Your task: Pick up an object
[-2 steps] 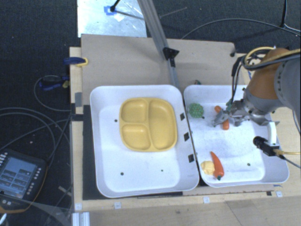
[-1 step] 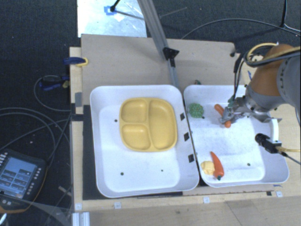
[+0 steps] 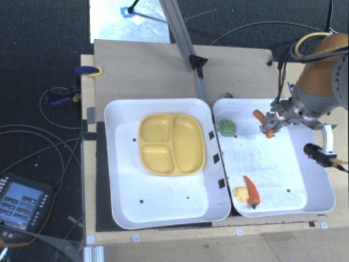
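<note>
My gripper [image 3: 268,125] hangs over the far part of the right bin [image 3: 305,201]. A small orange carrot-like piece [image 3: 258,114] sits between its grey fingers, one end sticking out to the upper left and the other just below them. A green broccoli toy [image 3: 227,127] lies to the gripper's left, near the bin's left wall. At the bin's near left corner a red-orange carrot [image 3: 251,191] lies against a small yellow piece [image 3: 240,193].
The left bin [image 3: 125,201] holds a yellow divided plate [image 3: 171,144]. A grey pole [image 3: 180,26] slants down to the gap between the bins at the back. The arm's wrist and a black cable fitting [image 3: 319,153] hang over the right bin's right side.
</note>
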`<state>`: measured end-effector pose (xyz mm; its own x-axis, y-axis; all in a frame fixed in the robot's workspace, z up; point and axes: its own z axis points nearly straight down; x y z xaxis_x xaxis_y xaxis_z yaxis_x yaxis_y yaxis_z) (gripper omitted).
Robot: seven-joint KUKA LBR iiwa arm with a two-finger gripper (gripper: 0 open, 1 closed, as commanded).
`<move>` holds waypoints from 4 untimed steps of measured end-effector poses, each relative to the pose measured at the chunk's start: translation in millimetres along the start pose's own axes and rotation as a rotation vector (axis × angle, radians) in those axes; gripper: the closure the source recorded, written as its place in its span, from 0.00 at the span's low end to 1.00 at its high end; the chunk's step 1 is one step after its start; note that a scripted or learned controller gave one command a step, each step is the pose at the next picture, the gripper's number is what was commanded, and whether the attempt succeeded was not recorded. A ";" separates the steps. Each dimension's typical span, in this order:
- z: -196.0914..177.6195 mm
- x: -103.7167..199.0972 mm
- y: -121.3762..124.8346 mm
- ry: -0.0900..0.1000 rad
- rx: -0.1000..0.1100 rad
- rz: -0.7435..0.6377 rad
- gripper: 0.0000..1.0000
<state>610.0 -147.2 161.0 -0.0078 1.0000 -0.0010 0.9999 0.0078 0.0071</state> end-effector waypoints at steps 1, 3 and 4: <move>-65.0 1.4 0.3 -0.001 -0.002 0.000 1.00; -65.8 45.2 -4.1 0.002 0.007 -0.002 1.00; -76.6 100.0 -13.1 0.003 0.006 -0.003 1.00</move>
<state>595.6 -47.3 237.4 -0.0113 0.9999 0.0025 0.9999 0.0113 0.0013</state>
